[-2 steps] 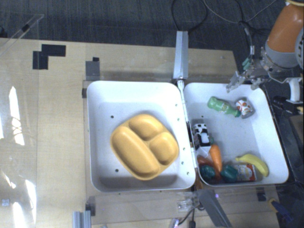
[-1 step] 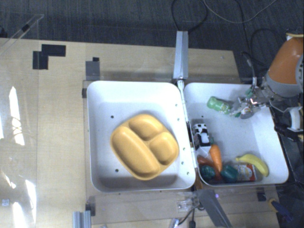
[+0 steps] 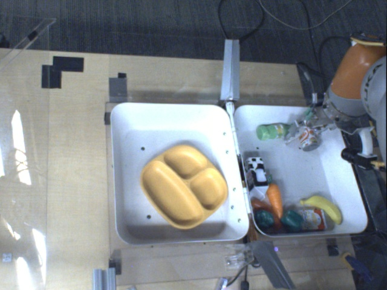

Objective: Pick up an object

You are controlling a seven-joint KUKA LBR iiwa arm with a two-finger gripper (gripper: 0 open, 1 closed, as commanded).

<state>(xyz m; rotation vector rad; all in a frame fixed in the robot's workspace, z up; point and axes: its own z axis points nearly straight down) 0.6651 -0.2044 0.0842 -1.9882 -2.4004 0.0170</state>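
The arm (image 3: 357,77), grey with an orange band, reaches in from the right, and its gripper (image 3: 308,135) sits low over the far part of the right bin (image 3: 338,180). Whether it is grasping anything cannot be told. Just to its left lies a green bottle (image 3: 272,131) on its side, pale green with a lighter cap end; any label on it is too small to read. Along this bin's near edge lie a yellow banana (image 3: 323,207), an orange carrot (image 3: 275,199), a teal item (image 3: 293,220) and a small black-and-white box (image 3: 257,169) whose print is illegible. The left bin (image 3: 127,162) holds a tan three-compartment tray (image 3: 184,186), tilted.
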